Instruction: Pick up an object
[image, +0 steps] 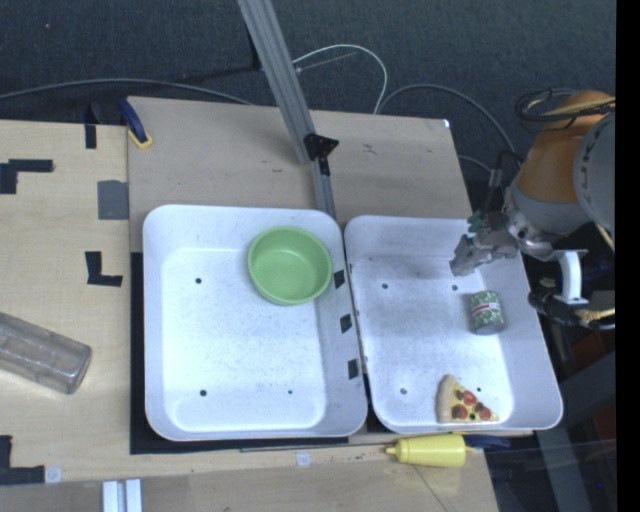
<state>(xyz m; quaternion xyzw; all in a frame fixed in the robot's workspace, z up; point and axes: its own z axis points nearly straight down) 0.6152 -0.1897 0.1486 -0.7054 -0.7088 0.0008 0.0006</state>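
A: Which thing lies nearest the end effector (466, 258), and how is it oriented?

B: A small green can (486, 311) lies on its side in the right bin (400, 330), just below and slightly right of the end effector, apart from it. Its long axis runs roughly up and down the view, tilted a little; which end is the top cannot be told.

A: What else lies in that bin?

B: A toy pizza slice (461, 400), well below the end effector near the bin's lower edge. Its pointed tip faces up the view and its crust end faces down and right.

A: What state is the end effector in?

B: It hangs over the upper right part of the right bin, below the arm's orange band (556, 165). Whether it is spread or pressed together cannot be told; nothing is seen between its tips.

A: What lies farther off?

B: A green bowl (289, 265) sits upright in the left bin (200, 340), well to the end effector's left. A yellow bottle (432, 450) lies on the counter (220, 150), its long axis across the view, far below the end effector.
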